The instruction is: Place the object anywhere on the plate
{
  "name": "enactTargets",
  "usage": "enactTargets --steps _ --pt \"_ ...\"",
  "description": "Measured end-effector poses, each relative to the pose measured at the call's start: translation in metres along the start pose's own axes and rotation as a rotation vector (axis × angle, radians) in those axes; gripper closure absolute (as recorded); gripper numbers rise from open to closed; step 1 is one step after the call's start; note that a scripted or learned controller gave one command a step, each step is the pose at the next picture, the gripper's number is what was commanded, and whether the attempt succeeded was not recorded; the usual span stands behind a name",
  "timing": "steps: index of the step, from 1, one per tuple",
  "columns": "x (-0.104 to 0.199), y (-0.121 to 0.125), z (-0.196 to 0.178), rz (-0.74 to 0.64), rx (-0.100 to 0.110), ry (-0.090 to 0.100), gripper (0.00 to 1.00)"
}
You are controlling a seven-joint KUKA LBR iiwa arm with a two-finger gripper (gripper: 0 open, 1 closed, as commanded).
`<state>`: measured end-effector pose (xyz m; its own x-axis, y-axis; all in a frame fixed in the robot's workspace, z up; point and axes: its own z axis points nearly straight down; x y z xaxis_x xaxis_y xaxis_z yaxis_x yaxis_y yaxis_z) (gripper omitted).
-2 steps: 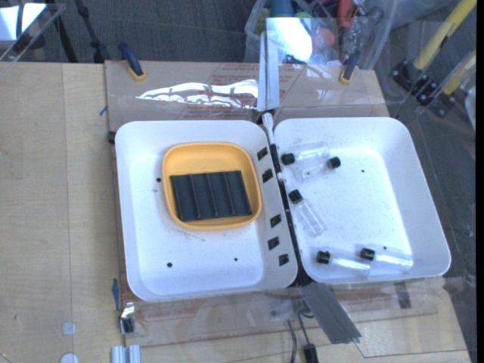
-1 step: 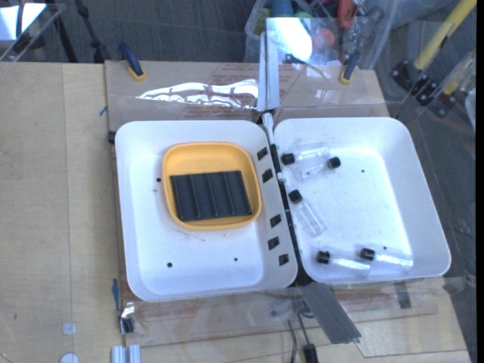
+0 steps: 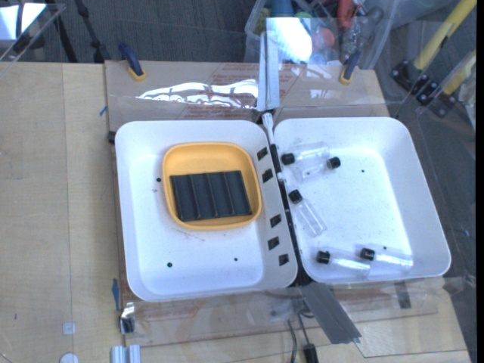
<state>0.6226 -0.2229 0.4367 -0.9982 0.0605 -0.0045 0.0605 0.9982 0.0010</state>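
Note:
A yellow, rounded-square plate (image 3: 212, 159) sits in the left white bin (image 3: 140, 218), slightly toward its back. On the plate lies a dark grey, flat ribbed rectangular object (image 3: 210, 195), covering most of the plate's floor with its long side running left to right. Several clear tubes with black caps lie in the right white bin (image 3: 393, 195): one pair near the back left (image 3: 310, 161), one by the divider (image 3: 306, 212), and two near the front edge (image 3: 344, 261).
A row of small black clips (image 3: 274, 203) runs along the seam between the bins. A clear box of colourful items (image 3: 325, 6) stands behind the right bin. Bare wooden bench (image 3: 53, 203) spreads to the left.

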Motion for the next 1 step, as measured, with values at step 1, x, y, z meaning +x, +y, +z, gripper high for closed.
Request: enactTargets --steps 1 --pt "0.0008 0.0001 -0.0001 -0.407 -0.001 -0.001 1.0"
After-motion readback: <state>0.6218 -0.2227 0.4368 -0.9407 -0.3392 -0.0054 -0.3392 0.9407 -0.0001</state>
